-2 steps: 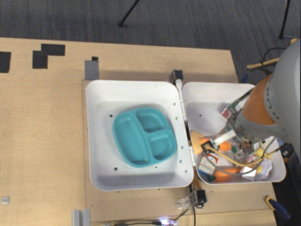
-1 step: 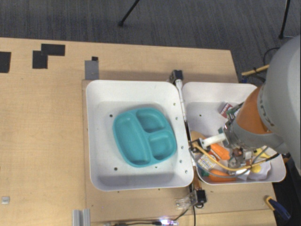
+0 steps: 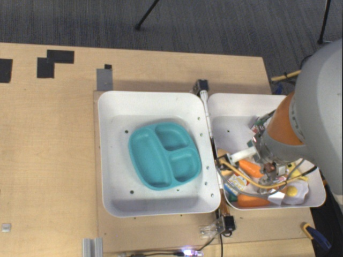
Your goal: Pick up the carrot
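Across the tan wooden bench (image 3: 53,154), your grey two-finger gripper (image 3: 269,171), grip unreadable, hung in the right white plastic bin (image 3: 230,123), the slim orange carrot (image 3: 250,167) just left, slanting down-right.

Wooden bench (image 3: 48,159) bears two white bins (image 3: 112,197).

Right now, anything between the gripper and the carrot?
Nothing visible. The gripper is low in the right bin, right beside the carrot. Other clutter crowds around it, including a second orange piece nearer the front wall.
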`<state>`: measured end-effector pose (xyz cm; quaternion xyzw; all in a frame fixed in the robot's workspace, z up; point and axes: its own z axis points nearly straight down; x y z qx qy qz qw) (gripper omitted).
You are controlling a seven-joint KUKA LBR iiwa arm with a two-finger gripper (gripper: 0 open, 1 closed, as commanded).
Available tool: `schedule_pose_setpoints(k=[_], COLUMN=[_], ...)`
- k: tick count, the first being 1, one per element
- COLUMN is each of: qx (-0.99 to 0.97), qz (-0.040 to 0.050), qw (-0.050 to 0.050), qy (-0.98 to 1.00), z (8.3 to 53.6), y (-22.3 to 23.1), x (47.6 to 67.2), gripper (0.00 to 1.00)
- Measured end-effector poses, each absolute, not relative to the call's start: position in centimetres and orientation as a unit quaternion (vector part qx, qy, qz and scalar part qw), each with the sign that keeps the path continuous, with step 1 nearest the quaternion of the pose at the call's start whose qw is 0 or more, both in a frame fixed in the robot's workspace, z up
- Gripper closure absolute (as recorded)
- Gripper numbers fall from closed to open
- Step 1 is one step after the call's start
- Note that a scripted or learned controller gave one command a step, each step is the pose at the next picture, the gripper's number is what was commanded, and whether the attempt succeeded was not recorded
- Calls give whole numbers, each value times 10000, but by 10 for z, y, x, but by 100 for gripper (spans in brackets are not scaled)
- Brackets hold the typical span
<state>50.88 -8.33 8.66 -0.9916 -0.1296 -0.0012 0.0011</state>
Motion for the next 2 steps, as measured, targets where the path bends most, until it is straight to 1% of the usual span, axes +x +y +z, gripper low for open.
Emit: schedule_pose_setpoints(k=[1,2], qx=[-9946,-9946], qz=[-74,-73], qw=[-19,-19], qy=[-1038,-1036], z=[88,88], y=[-84,-84], x=[492,492], gripper=[0,0])
